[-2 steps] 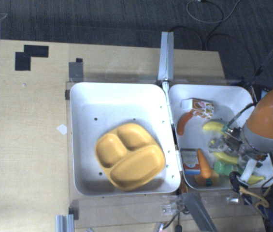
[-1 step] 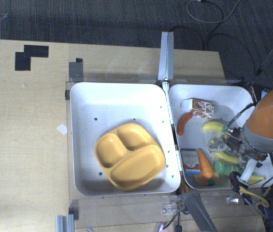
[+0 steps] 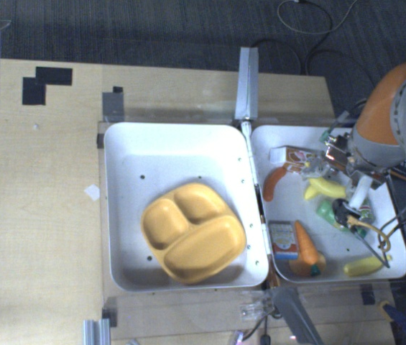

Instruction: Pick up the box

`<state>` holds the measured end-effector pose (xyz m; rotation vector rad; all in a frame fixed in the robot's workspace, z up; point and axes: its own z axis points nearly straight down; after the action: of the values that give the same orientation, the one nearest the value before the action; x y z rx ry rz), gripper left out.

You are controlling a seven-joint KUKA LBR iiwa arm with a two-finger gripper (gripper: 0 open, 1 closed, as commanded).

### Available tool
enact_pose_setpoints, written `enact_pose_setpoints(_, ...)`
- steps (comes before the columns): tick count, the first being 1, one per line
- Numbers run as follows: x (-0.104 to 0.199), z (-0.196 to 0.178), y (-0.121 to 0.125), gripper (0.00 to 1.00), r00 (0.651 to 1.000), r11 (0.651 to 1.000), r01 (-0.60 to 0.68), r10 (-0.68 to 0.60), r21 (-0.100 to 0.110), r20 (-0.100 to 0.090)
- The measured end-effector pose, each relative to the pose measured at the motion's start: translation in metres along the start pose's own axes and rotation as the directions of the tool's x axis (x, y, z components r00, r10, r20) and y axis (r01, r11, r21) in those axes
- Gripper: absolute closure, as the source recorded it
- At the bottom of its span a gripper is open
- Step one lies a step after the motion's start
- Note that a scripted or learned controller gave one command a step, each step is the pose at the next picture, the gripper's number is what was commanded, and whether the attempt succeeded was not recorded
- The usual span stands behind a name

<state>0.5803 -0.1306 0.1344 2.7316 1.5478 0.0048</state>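
No legible text, brand or number anywhere; small box [image 3: 282, 238] in right bin [image 3: 402, 261] has a blue-red printed face, too blurred to read; flat packet [image 3: 297, 156] near the bin's far wall also printed, unreadable

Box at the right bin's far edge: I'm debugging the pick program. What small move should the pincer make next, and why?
Probably a short shift leftward in the view, onto the box, before lowering. The pincer sits at the box's right end, not centred over it, with a banana close by.
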Motion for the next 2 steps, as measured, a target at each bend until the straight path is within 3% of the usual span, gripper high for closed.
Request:
enact_pose_setpoints(1,0.016,0.017,0.055,0.00,1.000,0.999,0.001,-0.002,-0.032,-0.011)
enact_pose_setpoints(2,0.019,0.022,0.017,0.00,0.938,0.937,-0.345,0.343,-0.053,-0.045)
